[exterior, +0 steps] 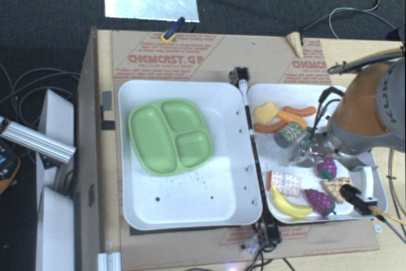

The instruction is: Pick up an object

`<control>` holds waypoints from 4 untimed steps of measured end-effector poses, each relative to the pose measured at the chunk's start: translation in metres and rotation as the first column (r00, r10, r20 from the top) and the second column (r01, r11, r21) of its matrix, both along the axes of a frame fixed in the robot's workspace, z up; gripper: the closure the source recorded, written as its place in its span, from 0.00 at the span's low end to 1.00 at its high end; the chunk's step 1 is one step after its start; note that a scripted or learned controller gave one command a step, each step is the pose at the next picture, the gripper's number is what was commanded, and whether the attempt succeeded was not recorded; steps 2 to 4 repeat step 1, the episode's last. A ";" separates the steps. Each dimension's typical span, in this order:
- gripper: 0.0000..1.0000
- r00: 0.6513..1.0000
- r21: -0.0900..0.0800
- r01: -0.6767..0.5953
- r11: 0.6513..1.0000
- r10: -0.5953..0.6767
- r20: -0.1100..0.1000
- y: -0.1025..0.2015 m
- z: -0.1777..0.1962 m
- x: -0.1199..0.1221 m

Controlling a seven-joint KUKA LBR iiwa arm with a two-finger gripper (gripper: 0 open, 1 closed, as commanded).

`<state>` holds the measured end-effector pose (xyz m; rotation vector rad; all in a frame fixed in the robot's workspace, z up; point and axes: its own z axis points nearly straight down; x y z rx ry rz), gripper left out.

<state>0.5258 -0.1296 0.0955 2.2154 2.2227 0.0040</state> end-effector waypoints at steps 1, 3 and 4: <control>1.00 1.000 0.000 -0.001 1.000 0.001 0.001 0.041 0.168 -0.033; 1.00 1.000 0.000 -0.001 1.000 0.001 0.001 0.041 0.168 -0.033; 1.00 1.000 0.000 -0.001 1.000 0.001 0.001 0.041 0.168 -0.033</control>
